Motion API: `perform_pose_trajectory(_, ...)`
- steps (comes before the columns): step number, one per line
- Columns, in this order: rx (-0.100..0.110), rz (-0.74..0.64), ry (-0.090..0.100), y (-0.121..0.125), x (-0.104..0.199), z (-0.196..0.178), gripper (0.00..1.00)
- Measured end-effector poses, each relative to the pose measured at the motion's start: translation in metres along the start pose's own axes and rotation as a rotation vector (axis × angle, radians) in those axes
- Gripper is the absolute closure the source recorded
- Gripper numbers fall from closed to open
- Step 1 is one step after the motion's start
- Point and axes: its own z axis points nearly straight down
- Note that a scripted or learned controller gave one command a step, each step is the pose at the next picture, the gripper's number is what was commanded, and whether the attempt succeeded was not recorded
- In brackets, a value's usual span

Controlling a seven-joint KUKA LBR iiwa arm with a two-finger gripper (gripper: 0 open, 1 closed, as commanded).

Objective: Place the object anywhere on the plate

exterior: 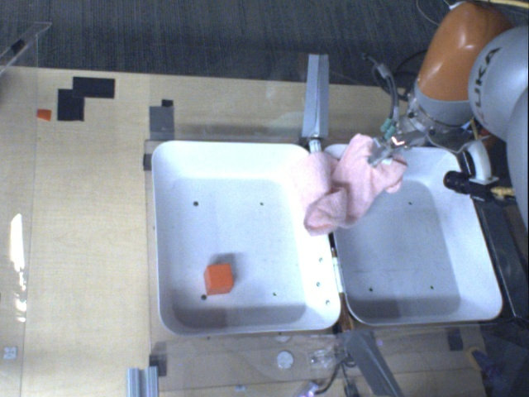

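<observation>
A pink cloth (345, 190) hangs across the divider between the two bins. Its lower fold trails over the right edge of the left bin (162, 222). Its upper right corner is drawn up to my gripper (385, 156), which is shut on that corner above the back left of the right bin (426, 259). A small orange cube (219, 279) lies on the floor of the left bin, near its front left, far from the gripper.
A grey metal post (316, 98) stands behind the bins at the divider. Black blocks (81, 96) and a small orange tag (44, 115) lie on the bench at the far left. The arm's orange band (455, 44) is above the right bin's back edge.
</observation>
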Motion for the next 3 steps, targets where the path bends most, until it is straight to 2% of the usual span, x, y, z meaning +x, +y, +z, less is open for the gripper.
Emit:
perform_pose_trajectory(1,-0.002,-0.008,0.0,0.004,0.0,-0.047,1.0)
perform_pose_trajectory(3,-0.003,-0.814,0.002,0.027,0.101,-0.047,1.0)
